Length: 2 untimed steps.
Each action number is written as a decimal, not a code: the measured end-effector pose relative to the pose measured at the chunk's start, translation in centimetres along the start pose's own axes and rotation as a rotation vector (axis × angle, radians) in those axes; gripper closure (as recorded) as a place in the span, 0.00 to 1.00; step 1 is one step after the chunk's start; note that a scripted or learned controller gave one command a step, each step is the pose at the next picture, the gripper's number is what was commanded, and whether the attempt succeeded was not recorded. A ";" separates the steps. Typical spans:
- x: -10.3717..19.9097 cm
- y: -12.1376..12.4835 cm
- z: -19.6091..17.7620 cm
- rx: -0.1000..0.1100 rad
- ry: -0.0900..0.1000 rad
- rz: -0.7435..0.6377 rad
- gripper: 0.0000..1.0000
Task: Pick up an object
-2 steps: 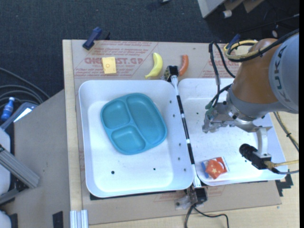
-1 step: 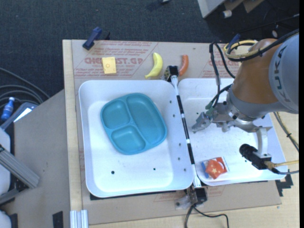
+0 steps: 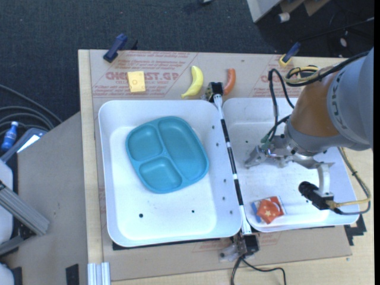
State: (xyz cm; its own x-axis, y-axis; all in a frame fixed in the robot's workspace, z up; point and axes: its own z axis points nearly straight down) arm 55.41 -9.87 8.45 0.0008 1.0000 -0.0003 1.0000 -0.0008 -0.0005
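Gripper (image 3: 254,157): fingers spread apart, clamping nothing, inside the right bin (image 3: 249,113).
Red object (image 3: 268,209): same bin, near corner.
Blue plate (image 3: 167,153): left bin (image 3: 113,159), beside it.

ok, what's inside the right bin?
Right bin holds a small red-orange object near its front edge. The arm hangs over the bin's middle and right, covering the floor beneath it.

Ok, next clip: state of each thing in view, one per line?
Blue divided plate: flat in the left bin, right side up.
Red packet: lying in the right bin, near its front edge, untouched.
Gripper: over the right bin, apart from the packet.
Banana: on the bench behind the bins.
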 end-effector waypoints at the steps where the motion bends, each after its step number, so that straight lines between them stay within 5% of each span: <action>1: 0.7 6.6 0.0 -0.001 0.000 -0.002 0.00; 2: 0.7 11.3 -0.1 -0.001 0.000 -0.002 0.00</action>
State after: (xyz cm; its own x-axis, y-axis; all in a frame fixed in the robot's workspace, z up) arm 66.68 -9.21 8.50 -0.0015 1.0000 -0.0001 1.0000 0.0015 0.0006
